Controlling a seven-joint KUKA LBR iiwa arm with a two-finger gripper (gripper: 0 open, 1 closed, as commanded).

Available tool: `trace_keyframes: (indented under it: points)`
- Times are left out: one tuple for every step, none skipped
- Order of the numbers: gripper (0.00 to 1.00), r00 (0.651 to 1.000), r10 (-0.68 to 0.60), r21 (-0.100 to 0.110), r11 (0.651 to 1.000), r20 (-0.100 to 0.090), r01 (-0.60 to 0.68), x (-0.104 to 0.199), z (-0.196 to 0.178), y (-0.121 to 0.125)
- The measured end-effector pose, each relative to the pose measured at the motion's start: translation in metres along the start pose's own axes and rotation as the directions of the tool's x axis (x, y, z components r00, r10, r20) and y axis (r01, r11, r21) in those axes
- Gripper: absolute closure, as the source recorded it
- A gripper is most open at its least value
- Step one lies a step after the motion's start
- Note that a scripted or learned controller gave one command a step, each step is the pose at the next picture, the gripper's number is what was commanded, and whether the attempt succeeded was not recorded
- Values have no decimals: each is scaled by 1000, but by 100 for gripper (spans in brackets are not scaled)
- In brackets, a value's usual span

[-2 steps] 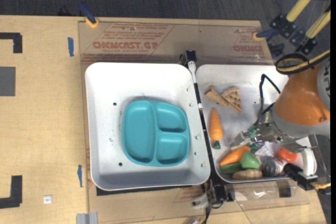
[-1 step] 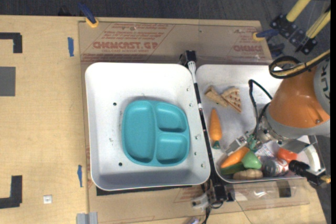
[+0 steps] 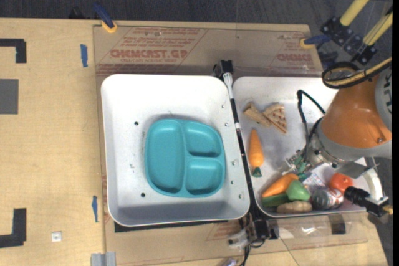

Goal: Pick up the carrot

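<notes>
The carrot is orange with a small green stub at its near end. It lies lengthwise along the left side of the right bin, close to the divider. My gripper hangs below the arm's orange band, to the right of the carrot and a short way apart from it. It sits low over a heap of toy food in the bin's near part. The wrist hides the gripper's tips.
The left bin holds a teal divided plate. In the right bin, a tan wedge-shaped piece lies behind the carrot. An orange and green vegetable, a red piece and other toys crowd the near edge. A black cable loops by the arm.
</notes>
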State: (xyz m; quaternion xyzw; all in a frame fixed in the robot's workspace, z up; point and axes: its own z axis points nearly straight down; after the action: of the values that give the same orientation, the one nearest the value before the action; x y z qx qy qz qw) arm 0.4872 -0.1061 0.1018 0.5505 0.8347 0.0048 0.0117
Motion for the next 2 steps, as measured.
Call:
trace_keyframes:
  points:
    - [0, 1000, 0, 2, 1000, -1, 0, 0, 1, -1]
    - [0, 944, -330, 7, 944, -12, 330, 0, 12, -4]
